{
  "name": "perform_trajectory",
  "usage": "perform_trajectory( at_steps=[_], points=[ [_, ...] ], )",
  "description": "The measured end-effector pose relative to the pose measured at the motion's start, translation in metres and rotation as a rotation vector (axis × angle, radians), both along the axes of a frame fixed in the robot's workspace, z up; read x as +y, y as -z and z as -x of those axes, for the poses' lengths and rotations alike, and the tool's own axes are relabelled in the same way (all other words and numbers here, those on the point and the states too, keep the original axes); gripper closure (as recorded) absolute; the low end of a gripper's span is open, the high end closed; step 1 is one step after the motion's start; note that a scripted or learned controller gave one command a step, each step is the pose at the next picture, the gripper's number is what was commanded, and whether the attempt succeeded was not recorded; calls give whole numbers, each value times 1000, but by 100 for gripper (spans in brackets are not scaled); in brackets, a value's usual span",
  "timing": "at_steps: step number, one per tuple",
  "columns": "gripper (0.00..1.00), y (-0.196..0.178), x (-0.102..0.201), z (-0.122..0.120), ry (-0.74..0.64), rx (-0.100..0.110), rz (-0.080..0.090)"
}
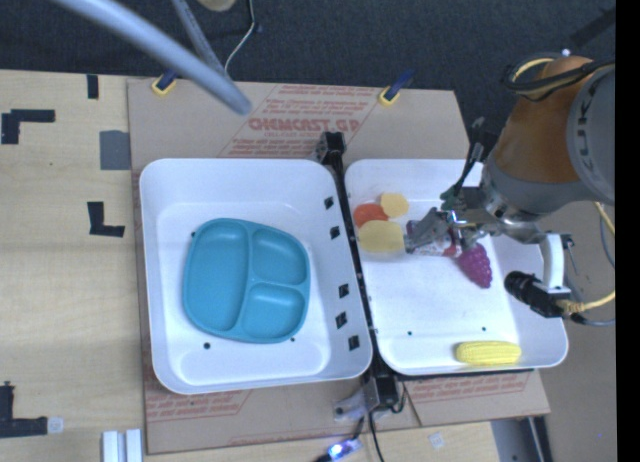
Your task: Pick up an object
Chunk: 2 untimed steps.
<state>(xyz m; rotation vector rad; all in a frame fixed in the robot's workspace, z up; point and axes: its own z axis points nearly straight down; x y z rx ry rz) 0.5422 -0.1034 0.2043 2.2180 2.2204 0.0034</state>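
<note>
The right bin (pixel 440 335) holds a small group of toy foods at its far left: a pale yellow piece (pixel 380 238), an orange-red piece (pixel 370 213) and a yellow piece (pixel 394 204). A purple bunch of grapes (pixel 475 265) lies mid-bin, and a yellow corn cob (pixel 488 353) rests near the front wall. My gripper (pixel 432 233) hangs low over the bin between the pale yellow piece and the grapes, its dark fingers pointing left. Nothing shows between them.
The left bin (pixel 160 200) holds a blue divided plate (pixel 245 280). A black divider with clips (pixel 345 250) separates the bins. The arm's grey and orange body (pixel 545 150) covers the right bin's far right corner. Cardboard lies under both bins.
</note>
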Motion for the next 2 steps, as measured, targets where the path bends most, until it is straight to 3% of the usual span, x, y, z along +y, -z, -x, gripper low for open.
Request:
perform_trajectory(
  at_steps=[1, 2],
  points=[
    [100, -19, 0, 0, 0, 4, -1],
    [100, -27, 49, 2, -5, 4, -2]
  ],
)
